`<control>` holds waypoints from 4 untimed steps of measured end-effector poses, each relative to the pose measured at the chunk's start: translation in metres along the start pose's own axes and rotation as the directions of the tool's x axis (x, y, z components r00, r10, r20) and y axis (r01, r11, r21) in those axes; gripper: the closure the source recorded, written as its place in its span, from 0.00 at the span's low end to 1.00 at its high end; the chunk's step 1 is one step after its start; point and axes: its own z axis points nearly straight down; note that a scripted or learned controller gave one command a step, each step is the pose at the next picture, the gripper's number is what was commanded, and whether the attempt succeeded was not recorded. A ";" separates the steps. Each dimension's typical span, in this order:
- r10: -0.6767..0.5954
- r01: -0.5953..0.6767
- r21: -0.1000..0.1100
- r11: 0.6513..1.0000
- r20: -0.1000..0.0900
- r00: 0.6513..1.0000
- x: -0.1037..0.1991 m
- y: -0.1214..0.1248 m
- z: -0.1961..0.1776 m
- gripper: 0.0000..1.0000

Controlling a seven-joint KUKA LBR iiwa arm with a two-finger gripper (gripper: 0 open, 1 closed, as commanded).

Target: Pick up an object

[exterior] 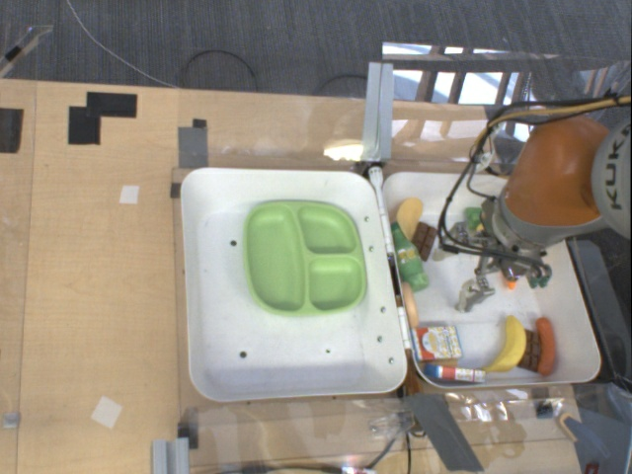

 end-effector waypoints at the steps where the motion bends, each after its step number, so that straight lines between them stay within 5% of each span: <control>1: -0.395 0.395 -0.003 0.919 -0.007 0.919 0.039 -0.046 -0.008 0.00; 2: -0.400 0.399 0.005 0.917 0.001 0.917 0.062 -0.014 -0.002 0.00; 3: -0.481 0.481 -0.002 0.877 -0.002 0.877 -0.036 -0.055 0.002 0.00; 4: -0.477 0.477 0.008 0.879 0.012 0.879 -0.041 -0.054 -0.014 1.00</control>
